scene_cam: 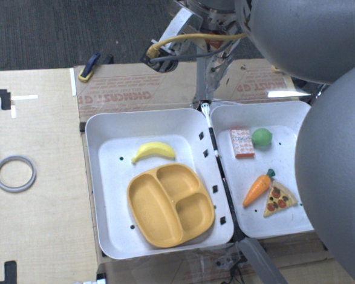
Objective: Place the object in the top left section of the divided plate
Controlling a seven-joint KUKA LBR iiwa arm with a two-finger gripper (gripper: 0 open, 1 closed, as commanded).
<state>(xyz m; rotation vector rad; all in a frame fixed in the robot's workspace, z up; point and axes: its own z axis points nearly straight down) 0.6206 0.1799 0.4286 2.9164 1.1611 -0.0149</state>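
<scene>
Currently the divided plate [170, 204] sits in the left bin [102, 192], tan-yellow, three sections, nothing in any of them. Banana [153, 150] lies on the bin floor just above the plate's upper rim, close to it; can't tell if they touch.

Right bin [292, 224] holds four items: a red-and-white box [242, 143] at upper left, a green ball [262, 137] just beside it on the right, a carrot [257, 188] lying diagonally lower down, and a pizza slice [279, 199] right next to the carrot's lower right.

Grey arm [330, 115] covers the right side of the view and the right bin's edge. The tool isn't distinguishable under the arm body, so can't tell whether it's wide, narrow or holding anything.

On the desk [45, 238] left of the bins: a grey tape ring [13, 173], well apart from everything else. A yellow cable [189, 41] loops across hardware above the bins.
</scene>
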